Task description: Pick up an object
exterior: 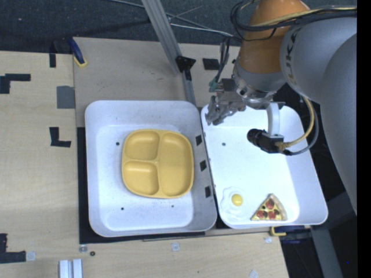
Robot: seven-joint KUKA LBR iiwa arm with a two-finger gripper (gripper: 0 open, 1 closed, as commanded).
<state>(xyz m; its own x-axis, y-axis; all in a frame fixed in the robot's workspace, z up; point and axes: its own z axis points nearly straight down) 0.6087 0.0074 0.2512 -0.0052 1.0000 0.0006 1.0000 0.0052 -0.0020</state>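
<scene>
My gripper [217,113] hangs over the far left corner of the right bin [255,155], near the divide between the two bins. Nothing shows between its fingers. A toy fried egg [234,201] lies at the near left of the right bin. A toy pizza slice [269,209] lies just to the right of the egg, by the near rim. A yellow divided plate [157,163] sits in the middle of the left bin [104,155], well to the left of and nearer than the gripper.
A slanted metal pole [165,33] rises behind the bins, just left of the gripper. A black cable loop [265,140] hangs from the wrist over the right bin. The tan bench [35,155] spreads out to the left, with black tape marks.
</scene>
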